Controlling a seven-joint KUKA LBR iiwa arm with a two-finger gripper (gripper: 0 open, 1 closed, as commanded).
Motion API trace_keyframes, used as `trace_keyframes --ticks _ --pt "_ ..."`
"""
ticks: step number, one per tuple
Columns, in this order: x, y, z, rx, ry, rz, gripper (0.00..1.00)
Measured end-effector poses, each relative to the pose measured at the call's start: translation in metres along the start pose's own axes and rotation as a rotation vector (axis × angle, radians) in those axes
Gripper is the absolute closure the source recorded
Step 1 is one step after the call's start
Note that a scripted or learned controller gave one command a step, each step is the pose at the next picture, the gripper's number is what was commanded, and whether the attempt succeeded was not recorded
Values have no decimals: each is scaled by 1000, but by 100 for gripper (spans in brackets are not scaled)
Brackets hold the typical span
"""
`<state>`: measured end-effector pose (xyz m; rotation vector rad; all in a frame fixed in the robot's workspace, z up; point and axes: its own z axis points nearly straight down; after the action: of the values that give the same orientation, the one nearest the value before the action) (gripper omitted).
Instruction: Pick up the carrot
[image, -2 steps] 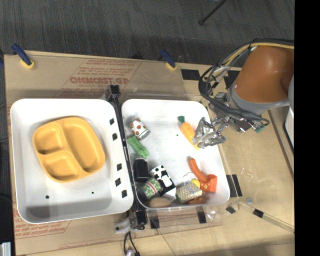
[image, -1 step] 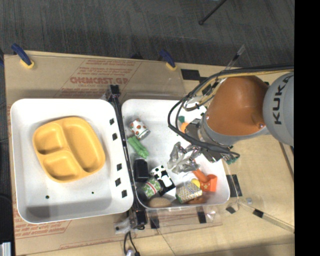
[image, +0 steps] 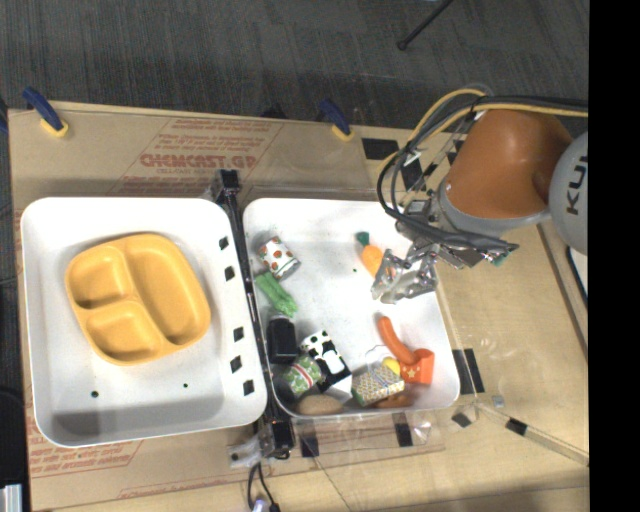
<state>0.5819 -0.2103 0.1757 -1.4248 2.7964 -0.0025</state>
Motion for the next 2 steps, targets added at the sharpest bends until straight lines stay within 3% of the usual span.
trace_keyframes --ticks 1,2 --pt "-65 19 0 -2 0 280 100" --pt "-75 80 -3 -3 0 376 100"
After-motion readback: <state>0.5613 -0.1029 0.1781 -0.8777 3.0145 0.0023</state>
